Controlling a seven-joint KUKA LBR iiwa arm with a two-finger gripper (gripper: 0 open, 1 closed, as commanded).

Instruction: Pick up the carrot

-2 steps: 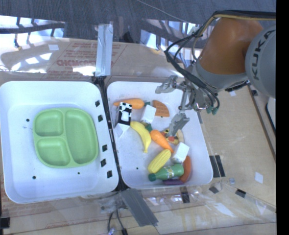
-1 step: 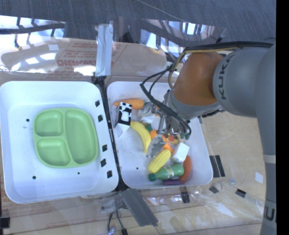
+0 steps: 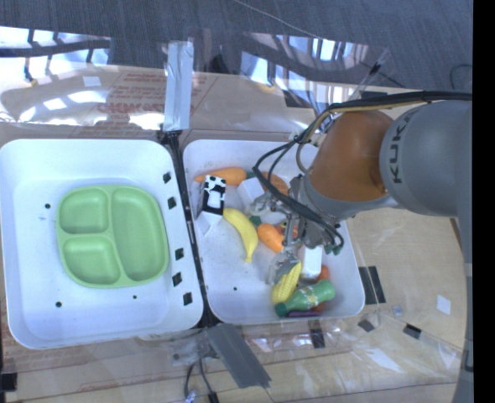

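A green divided plate lies in the left bin. In the right bin, a banana sits at the carrot's nine o'clock. The pincer hangs just beside the carrot at its four o'clock, above the corn; whether it is wide or narrow cannot be told.

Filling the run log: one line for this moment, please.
gripper: over right bin, above corn | carrot: beside it, not held | banana: left of carrot | tray: left bin
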